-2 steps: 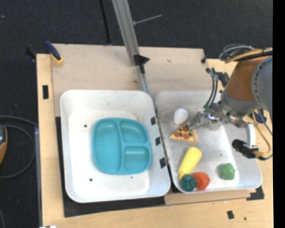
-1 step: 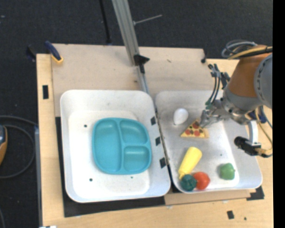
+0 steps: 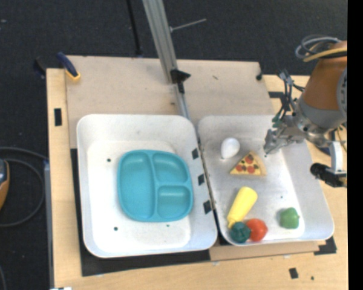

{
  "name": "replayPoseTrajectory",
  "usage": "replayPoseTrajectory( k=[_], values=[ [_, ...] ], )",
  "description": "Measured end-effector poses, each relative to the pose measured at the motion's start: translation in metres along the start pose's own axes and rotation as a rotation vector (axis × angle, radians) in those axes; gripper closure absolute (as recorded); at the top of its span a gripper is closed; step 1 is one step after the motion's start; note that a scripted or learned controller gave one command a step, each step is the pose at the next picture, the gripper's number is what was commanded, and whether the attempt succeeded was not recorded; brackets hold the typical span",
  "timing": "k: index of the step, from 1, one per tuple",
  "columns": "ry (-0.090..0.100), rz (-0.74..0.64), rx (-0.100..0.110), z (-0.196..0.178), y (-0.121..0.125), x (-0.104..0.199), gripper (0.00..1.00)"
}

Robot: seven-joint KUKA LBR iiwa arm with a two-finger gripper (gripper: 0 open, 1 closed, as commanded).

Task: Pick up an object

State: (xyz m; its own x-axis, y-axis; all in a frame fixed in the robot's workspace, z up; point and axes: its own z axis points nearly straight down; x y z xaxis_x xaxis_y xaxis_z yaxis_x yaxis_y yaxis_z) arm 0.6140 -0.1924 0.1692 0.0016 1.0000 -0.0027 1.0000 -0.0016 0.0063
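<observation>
End effector (image 3: 271,145) hung low over the right bin (image 3: 308,219), near its upper right part, and you could not tell from this slanted view how far it was open; nothing showed in its grasp. Closest to it was the pizza slice (image 3: 248,165), lying flat just below and to its left. That flatness was your first risk, I judged: a thin wedge lying on the bin floor gives little to close on, so a descent there could scrape the floor and come up with nothing.

A white ball (image 3: 230,147) sat a little further left, close to the slice; a push on one could nudge the other, and the ball would likely roll away.

Lower in the bin the yellow piece (image 3: 242,203) leaned down toward a green ball (image 3: 239,232) and a red ball (image 3: 257,229), the three crowded against the bottom wall. A grab there could catch two at once or jam against the wall. The green pepper (image 3: 288,217) stood apart, the cleanest target.

The left bin (image 3: 94,234) held only a blue tray (image 3: 155,184), too broad for you to pick.
</observation>
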Motion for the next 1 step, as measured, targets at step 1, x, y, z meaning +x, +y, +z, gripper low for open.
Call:
replayPoseTrajectory(
  k=[1],
  values=[
    [0.000, 0.000, -0.001, -0.0502, -0.0070, -0.0002, 1.00]
  ],
)
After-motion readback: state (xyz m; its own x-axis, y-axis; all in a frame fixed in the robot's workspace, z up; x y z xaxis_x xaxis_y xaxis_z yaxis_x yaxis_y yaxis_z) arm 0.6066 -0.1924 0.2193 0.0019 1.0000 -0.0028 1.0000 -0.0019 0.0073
